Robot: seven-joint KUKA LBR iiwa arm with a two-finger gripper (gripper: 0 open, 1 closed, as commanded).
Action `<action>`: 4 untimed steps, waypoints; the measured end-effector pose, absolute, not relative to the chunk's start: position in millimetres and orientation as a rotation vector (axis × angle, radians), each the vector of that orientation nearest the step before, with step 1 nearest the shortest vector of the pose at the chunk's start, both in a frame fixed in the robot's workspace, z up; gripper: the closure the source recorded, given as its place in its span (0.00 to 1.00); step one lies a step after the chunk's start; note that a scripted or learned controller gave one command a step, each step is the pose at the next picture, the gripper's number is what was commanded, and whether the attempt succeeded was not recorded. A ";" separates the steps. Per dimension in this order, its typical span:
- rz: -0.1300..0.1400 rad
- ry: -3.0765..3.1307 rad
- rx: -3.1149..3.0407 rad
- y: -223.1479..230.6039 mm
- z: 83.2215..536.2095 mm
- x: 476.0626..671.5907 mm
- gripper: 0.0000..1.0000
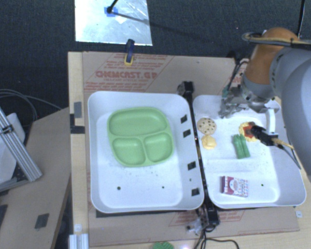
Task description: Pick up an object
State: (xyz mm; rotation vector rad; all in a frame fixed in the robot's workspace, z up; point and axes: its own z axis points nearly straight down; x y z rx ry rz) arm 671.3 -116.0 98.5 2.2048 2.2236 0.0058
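Observation:
The right bin holds several small items. A round chocolate-chip cookie lies near its left wall, with a small yellow piece just in front of it. In the middle lies a green stick-shaped item, and a red and yellow item lies just behind it. A red and white packet lies toward the front. My gripper hangs over the back of this bin, just behind and right of the cookie.
The left bin holds a pale green divided tray. A row of black clips runs along the divide between the two bins. The arm comes in over the right bin's back right corner.

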 end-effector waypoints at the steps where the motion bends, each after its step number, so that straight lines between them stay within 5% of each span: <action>1: 0.005 2.226 2.203 -115.8 98.1 671.2 0.00; 2: -0.004 2.214 2.229 -190.4 89.1 589.5 0.00; 3: 0.000 2.230 2.217 -134.9 84.0 554.3 0.00; 4: 0.004 2.223 2.215 -137.5 95.0 556.7 1.00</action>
